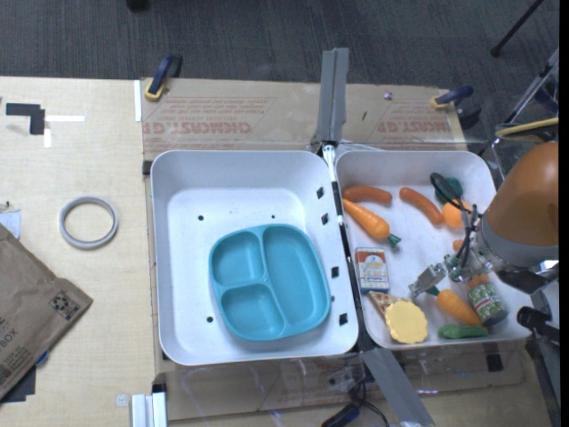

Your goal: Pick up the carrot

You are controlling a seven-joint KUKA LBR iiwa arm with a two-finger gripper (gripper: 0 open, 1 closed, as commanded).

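Note:
An orange carrot [367, 220] with a small green tip lies in the right bin [411, 158] near its left wall, pointing down-right. A second orange carrot [454, 213] with dark green leaves rests by the far right wall, partly behind the arm. My gripper [429, 280] hangs low over the middle of the right bin, right of the first carrot and apart from it. Nothing shows between its tips. An orange, carrot-like piece [458, 307] lies just below the gripper.
The right bin also holds two sausages [367, 194] [420, 205], a small box [372, 269], a yellow disc [406, 321], a can [487, 302] and a green pickle [462, 332]. A blue divided plate [267, 281] sits in the left bin [178, 203]. A tape roll [89, 221] lies on the bench.

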